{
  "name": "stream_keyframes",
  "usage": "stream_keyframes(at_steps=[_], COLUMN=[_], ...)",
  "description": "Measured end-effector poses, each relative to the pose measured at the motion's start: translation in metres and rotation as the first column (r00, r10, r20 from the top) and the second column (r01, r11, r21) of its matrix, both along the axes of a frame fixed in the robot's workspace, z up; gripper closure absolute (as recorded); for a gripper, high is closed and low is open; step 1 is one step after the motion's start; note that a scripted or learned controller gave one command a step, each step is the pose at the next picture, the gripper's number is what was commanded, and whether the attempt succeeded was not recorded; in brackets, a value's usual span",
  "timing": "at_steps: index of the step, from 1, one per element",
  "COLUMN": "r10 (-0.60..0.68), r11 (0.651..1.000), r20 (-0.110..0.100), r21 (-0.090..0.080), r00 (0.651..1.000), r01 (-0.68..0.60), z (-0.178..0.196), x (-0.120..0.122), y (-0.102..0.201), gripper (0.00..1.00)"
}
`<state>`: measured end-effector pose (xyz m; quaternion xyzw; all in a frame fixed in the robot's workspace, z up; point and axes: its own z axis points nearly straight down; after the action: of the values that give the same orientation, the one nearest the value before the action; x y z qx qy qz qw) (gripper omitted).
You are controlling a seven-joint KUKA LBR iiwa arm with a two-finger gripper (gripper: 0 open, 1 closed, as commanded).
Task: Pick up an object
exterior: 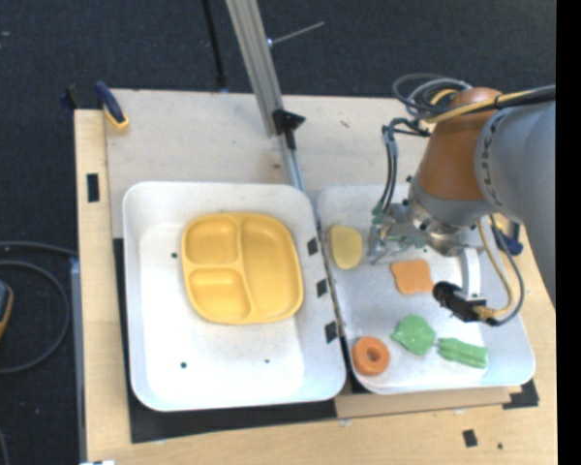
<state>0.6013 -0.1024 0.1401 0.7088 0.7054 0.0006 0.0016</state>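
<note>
Yellow is what I see first: a divided tray sits alone in the left bin, while every loose piece lies in the right bin, so I judge the pick belongs there. My gripper hangs low at that bin's far left, just beside a pale yellow disc, probably the target; nothing shows between its tips, and how wide it stands I cannot tell. An orange square, an orange ring and two green pieces lie nearer. Both bins rest on a tan bench over dark floor, with a metal post rising at the far side.
</note>
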Motion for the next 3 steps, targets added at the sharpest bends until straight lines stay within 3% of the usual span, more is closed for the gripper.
stream_keyframes(at_steps=[2, 3], r10=[0.006, 0.012], r11=[1.0, 1.0], r20=[0.001, 0.001], r21=[0.0, 0.003], r00=[1.0, 1.0], r01=[-0.006, -0.012], z=[0.071, 0.087], x=[0.0, -0.002], y=[0.0, 0.051], gripper=[1.0, 1.0])
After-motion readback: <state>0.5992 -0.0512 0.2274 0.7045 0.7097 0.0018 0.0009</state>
